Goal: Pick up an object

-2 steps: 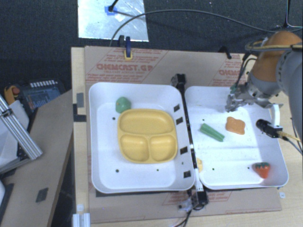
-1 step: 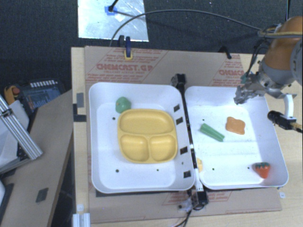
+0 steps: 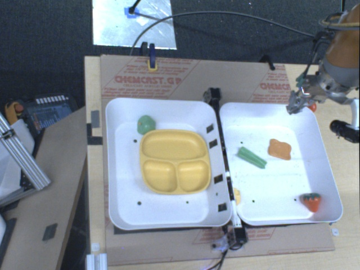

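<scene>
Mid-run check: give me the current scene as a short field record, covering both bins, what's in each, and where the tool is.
left bin: yellow divided plate; round green piece at the plate's far-left corner
right bin: green stick, orange piece, red-orange piece with green top near corner
tool: over the right bin's far edge, holding nothing visible
finger state: cannot tell

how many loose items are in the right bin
4: a green piece mid-bin, an orange piece right of it, a red-orange piece near the front-right corner, a small yellow bit at the left wall.

foil sheet [image 3: 134, 14], blue-handled tool [image 3: 151, 55]
</scene>
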Tool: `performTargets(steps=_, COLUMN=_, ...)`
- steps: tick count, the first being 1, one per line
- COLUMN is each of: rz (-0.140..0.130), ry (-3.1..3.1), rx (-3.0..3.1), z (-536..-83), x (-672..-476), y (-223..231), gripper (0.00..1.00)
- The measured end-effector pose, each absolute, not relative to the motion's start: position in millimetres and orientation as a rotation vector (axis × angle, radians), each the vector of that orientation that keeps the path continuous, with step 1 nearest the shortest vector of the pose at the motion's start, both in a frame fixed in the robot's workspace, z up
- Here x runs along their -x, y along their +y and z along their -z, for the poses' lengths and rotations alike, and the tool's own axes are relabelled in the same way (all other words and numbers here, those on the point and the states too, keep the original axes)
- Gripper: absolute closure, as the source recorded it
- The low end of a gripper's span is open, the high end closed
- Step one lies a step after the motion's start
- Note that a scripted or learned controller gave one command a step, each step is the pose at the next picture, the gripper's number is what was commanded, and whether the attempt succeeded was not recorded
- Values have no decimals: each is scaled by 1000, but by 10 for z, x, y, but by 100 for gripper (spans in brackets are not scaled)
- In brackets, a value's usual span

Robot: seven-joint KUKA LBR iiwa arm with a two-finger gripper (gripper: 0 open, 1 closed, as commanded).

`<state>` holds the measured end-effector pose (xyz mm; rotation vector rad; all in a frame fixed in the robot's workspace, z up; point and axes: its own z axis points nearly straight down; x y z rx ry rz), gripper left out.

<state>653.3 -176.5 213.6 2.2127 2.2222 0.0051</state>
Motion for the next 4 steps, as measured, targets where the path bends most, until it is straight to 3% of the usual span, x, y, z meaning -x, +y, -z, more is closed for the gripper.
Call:
performTargets(steps=2, rz=-3, ry=2233, rx=-2211, z=-2365, x=-6227, y=-722, gripper=100)
performTargets(steps=4, rz=-1, ry=2234, rx=-2212, z=-2393, x=-5761, y=370, gripper=100)
